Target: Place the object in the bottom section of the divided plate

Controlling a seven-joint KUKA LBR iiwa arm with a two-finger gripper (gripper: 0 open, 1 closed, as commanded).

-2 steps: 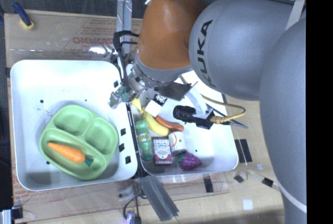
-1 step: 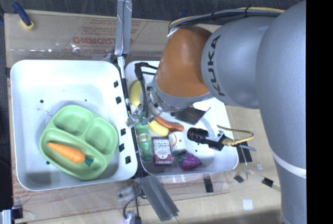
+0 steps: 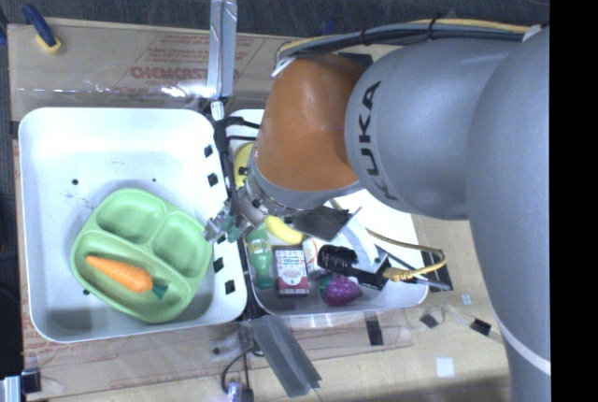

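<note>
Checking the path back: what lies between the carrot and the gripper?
In the camera view, the green divided plate's ridge and right upper section, then the bin wall.

The divided plate (image 3: 140, 246) looks like smooth light-green plastic with a soft sheen. In its bottom section, the carrot (image 3: 120, 274) has a matt orange surface, plastic by its look. The left bin (image 3: 56, 166) around the plate is smooth white plastic, faintly glossy. Right of the plate, the arm (image 3: 439, 120) shows semi-gloss grey casing and an orange band (image 3: 304, 124) with satin shine. The tabletop (image 3: 177, 59) behind the plate looks like matt printed cardboard.
</note>
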